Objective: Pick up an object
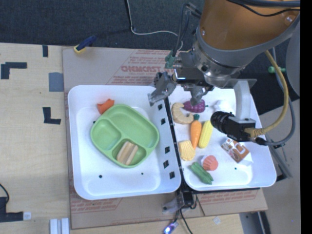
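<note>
The gripper [197, 97] hangs over the far end of the right bin [261, 177], fingers pinched on purple grapes [196, 106] beside the carrot [195, 130]; the grapes look light, stiff and bumpy, best held across the middle.

Claw [197, 99] low, wrist vertical.

A cardboard sheet [122, 69] lies under both bins; what looks like a blue-yellow clip [85, 43] sits at its corner.
</note>
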Action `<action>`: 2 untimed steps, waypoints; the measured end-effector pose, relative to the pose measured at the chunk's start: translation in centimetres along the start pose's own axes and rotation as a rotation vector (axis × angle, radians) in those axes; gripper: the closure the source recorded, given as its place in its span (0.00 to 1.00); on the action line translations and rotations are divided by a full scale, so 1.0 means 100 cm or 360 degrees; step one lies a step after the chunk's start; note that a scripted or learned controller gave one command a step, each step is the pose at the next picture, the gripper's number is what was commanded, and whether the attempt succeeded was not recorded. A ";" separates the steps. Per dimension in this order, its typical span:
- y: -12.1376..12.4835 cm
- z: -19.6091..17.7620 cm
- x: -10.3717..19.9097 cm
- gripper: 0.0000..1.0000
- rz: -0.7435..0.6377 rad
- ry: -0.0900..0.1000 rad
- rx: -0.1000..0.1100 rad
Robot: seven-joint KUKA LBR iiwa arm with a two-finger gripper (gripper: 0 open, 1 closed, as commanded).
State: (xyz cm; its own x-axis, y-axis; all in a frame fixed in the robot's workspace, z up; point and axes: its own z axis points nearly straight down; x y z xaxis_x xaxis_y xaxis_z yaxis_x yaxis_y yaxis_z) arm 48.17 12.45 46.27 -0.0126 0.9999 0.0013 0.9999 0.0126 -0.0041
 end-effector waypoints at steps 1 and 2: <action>0.002 -0.035 0.056 0.00 0.0007 0.0000 -0.0010; 0.002 0.090 0.091 0.00 0.0012 -0.0012 0.0017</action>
State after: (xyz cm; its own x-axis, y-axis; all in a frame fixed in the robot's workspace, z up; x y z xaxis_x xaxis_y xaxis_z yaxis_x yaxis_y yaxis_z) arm 48.18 21.56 37.30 -0.0048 1.0000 -0.0062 0.9999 0.0047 -0.0149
